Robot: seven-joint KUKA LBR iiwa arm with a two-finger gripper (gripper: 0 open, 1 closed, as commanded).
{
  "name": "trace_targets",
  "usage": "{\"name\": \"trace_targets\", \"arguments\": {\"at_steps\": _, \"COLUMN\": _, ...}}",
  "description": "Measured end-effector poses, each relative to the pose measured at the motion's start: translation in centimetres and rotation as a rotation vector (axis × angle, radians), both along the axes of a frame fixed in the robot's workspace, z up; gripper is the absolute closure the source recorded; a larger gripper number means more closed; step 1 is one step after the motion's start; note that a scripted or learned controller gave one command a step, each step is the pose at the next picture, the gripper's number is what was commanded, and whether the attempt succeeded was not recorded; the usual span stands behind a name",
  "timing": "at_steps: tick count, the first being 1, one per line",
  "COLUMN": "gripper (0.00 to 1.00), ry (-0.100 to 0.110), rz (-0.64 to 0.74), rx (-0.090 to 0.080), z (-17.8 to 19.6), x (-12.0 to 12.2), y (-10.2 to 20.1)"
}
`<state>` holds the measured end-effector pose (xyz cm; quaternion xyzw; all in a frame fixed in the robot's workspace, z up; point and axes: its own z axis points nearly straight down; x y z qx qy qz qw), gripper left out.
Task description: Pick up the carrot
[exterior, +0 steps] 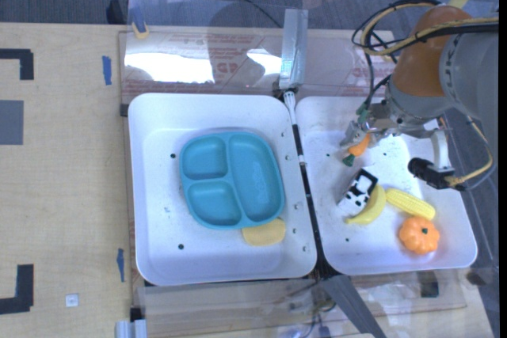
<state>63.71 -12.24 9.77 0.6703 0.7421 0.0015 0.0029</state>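
1. Down at the near side of the right bin sits a little orange pumpkin, the thing closest to the camera.
2. Now the carrot. It is small and orange, and it is in the far part of the right bin, right under the gripper.
3. I think the carrot hangs tilted from the gripper tip, pinched there, since it looks a bit up off the bin floor. But it is tiny, so I am not fully sure.
4. I think the arm is bent low over that corner because that is where the carrot is.
5. Near the carrot, toward the camera, is a black and white toy. A banana touches it, and a corn cob lies just beside the banana.
6. Next door, the left bin holds a blue plate with three parts. I see nothing in those parts.
7. One yellow piece lies at the plate's near edge, touching it.
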Motion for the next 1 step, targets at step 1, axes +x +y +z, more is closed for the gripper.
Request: {"name": "trace_targets", "arguments": {"at_steps": 1, "gripper": 1.00, "ry": 0.010, "rz": -0.084, "rx": 0.003, "z": -0.20, "x": -0.99, "y": 0.18}}
